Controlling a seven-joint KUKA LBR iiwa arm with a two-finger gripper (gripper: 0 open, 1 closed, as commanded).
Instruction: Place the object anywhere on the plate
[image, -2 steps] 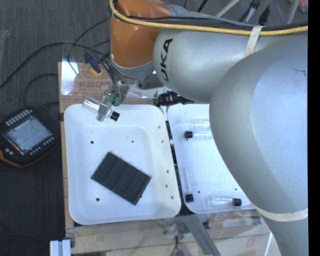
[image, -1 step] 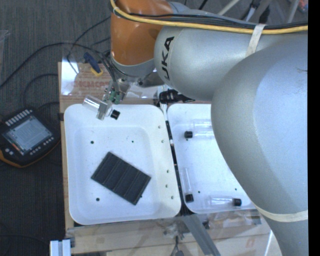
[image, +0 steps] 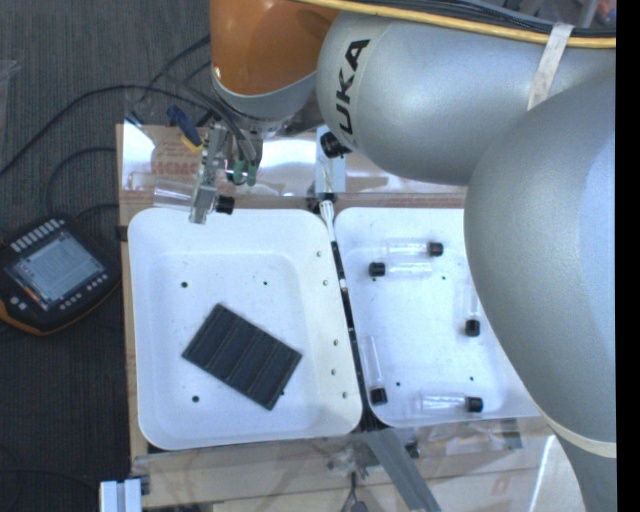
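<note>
The dark ribbed rectangular plate (image: 241, 356) lies tilted on the floor of the left bin (image: 160, 300). My gripper (image: 218, 196) hangs over the back rim of that bin, up and left of the plate and well apart from it. It is shut on a small clear tube with a black cap (image: 223, 206), which pokes out at the fingertips. The grey arm with its orange band comes in from the upper right and hides the right bin's far right side.
The right bin (image: 440, 330) holds several clear tubes with black caps, such as one (image: 405, 247) at its back and one (image: 445, 403) at its front. A control pendant (image: 50, 272) rests on the floor to the left. Cables trail behind the bins.
</note>
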